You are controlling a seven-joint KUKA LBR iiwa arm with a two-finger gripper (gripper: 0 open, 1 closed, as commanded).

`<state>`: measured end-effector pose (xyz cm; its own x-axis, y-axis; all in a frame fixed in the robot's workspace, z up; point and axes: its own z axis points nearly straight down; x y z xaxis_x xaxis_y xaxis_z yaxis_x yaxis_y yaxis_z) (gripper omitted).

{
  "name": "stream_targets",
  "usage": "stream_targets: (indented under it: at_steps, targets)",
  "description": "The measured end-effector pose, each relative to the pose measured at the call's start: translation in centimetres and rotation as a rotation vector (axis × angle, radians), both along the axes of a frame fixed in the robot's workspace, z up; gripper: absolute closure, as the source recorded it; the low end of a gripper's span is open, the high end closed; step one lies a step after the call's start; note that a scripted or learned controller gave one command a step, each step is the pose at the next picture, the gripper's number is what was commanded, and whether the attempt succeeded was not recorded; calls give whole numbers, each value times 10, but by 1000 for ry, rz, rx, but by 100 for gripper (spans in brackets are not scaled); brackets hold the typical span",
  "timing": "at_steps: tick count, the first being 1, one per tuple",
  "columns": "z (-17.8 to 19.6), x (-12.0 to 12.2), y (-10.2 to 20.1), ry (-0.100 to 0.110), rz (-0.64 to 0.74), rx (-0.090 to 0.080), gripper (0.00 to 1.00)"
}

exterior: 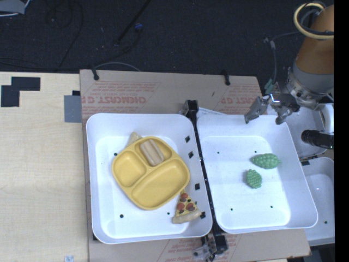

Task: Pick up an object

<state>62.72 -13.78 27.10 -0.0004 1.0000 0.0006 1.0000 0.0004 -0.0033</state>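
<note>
Nearest, I note a pizza slice (185, 208) at the left bin's (103, 146) front edge, just beside a yellow tray (158, 187) with a hot dog (151, 151) in one compartment. Across the divider, the right bin (234, 212) holds two green pieces: a small one (253, 178) and, just behind it, a longer one (265, 160), near each other but apart. Farthest, my gripper (267, 109) hangs over that bin's back rim, fingers spread wide, gripping nothing. I judge the longer piece the closest target; I would centre over it, straddle its short axis, and descend straight to avoid nudging its neighbour.
</note>
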Motion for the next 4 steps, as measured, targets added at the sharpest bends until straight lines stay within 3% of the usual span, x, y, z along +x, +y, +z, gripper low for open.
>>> stream_targets:
  at_steps: [1, 3, 4]
  targets:
    - [-51, -1, -10, 2, -1, 0, 0]
    - [-139, -4, 0, 3, 1, 1, 0]
    - [-127, -4, -1, 1, -1, 0, 100]
